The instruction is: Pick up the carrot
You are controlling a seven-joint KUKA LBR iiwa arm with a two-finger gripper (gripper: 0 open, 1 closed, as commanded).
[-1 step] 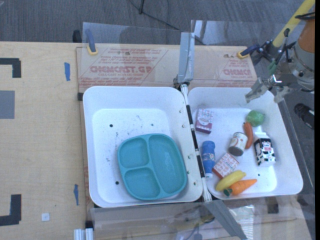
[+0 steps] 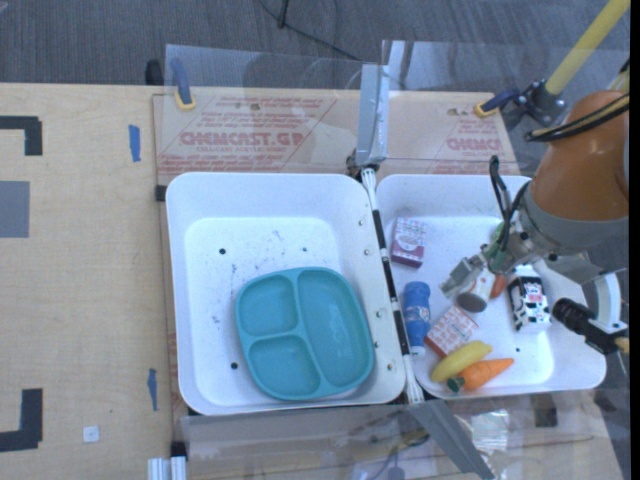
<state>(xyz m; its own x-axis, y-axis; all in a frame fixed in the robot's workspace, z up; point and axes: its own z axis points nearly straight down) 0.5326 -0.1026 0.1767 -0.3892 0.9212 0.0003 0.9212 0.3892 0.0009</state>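
The carrot is orange with a green end. It lies near the front edge of the right bin, just below a yellow banana and touching it. My gripper hangs over the middle of the right bin, behind and a little left of the carrot and clear of it. The grey arm with its orange band comes in from the right. A small orange piece shows just right of the gripper.
The right bin also holds a pink box, a blue can, a small reddish box and a black-and-white carton. A teal divided plate lies in the left bin.
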